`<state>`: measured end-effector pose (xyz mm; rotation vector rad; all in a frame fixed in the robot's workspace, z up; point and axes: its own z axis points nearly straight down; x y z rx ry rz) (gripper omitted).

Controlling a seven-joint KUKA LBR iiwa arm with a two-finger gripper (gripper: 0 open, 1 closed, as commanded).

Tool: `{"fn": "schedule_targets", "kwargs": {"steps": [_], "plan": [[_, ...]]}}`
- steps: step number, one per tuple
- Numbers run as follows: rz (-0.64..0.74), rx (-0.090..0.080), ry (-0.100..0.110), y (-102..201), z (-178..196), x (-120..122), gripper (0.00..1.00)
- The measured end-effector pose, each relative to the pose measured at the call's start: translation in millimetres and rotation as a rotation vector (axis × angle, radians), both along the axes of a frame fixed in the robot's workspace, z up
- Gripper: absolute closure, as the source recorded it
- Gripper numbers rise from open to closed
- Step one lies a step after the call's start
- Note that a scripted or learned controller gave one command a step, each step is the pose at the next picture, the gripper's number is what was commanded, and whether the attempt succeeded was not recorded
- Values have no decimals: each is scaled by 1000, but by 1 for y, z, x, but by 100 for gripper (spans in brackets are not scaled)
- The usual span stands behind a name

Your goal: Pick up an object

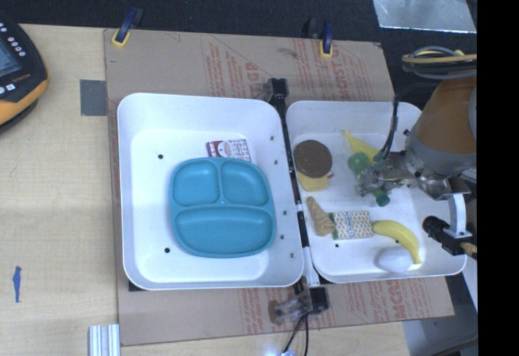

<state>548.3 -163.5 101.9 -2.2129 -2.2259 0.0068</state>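
Observation:
My gripper (375, 182) hangs low in the right bin (434, 267), near its right-centre, with the grey and orange arm (444, 131) above it. A green object (358, 161) lies right at the gripper's left side, and a small green bit (381, 199) shows just below it. A yellow piece (357, 143) lies just above the green object. Further objects in this bin are a brown round disc (312, 157) on a yellow base, a bread-like piece (321, 217), a patterned packet (353, 224), a banana (399, 234) and a white lump (395, 260).
The left bin (134, 184) holds a blue divided plate (221, 207) and a small red and white packet (229, 149) behind it. A yellow and black device (16, 70) sits at the bench's far left. Clamps hold the cardboard at the back edge.

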Motion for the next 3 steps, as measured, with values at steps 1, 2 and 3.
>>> {"fn": "schedule_targets", "kwargs": {"steps": [1, 2, 3], "plan": [[-4, 3, 3, 21, 8, -43, 100], [-4, 2, -1, 20, 8, -41, 0], [3, 1, -4, 49, -11, -8, 0]]}}
